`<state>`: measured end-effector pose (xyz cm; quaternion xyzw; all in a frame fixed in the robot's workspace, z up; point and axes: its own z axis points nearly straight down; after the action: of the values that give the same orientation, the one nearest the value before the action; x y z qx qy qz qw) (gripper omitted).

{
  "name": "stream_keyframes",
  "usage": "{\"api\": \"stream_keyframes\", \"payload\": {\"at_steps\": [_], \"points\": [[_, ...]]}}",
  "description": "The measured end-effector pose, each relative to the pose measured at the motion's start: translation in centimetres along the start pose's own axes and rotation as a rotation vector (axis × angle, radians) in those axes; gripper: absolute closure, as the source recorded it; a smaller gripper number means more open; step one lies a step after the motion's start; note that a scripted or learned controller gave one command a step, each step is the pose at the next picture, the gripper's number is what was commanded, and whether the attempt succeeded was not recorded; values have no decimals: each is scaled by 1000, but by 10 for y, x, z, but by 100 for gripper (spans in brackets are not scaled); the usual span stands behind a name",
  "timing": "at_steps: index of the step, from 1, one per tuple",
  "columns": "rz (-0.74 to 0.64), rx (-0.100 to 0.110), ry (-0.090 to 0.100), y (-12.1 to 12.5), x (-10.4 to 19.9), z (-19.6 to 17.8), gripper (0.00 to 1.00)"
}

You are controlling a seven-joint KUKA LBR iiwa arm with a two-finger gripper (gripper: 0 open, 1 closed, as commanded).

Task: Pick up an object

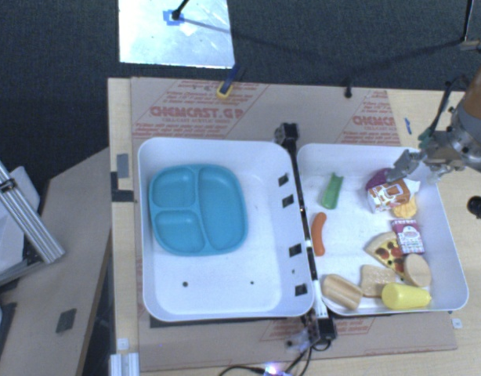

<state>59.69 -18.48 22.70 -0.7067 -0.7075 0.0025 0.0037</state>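
Overhead view of the bench (186, 100), which bears two shallow white bins side by side. The left bin (217, 288) contains a blue divided plate (198, 210) with three compartments, lying flat toward the bin's left half. The right bin (346, 159) contains the toy foods: near its upper right corner, a small purple-and-white carton (383, 191) with an orange item just beside it; below these, a small printed packet (408, 236) touching a pizza slice (385, 251); along the near edge, a bread roll (341, 291), a slice of toast (375, 279), a round tan piece (417, 269) and a yellow lemon-shaped piece (405, 296), closely grouped. Toward the bin's left side lie a green pepper (331, 191) and, nearer the divider, a red sausage (318, 233), apart from each other. The arm enters from the right; its gripper (405, 165) hangs just above the carton, and whether its grip is open or closed cannot be told; nothing is seen to be held.
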Motion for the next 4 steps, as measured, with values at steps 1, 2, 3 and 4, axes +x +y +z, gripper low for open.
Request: {"api": "stream_keyframes", "payload": {"at_steps": [1, 2, 3, 4], "points": [[-2, -11, -2, 2, 0, -6, 0], [0, -6, -1, 9, -5, 52, 0], [-2, -12, -2, 15, -6, 111, 0], [-3, -8, -1, 15, -5, 143, 0]]}}
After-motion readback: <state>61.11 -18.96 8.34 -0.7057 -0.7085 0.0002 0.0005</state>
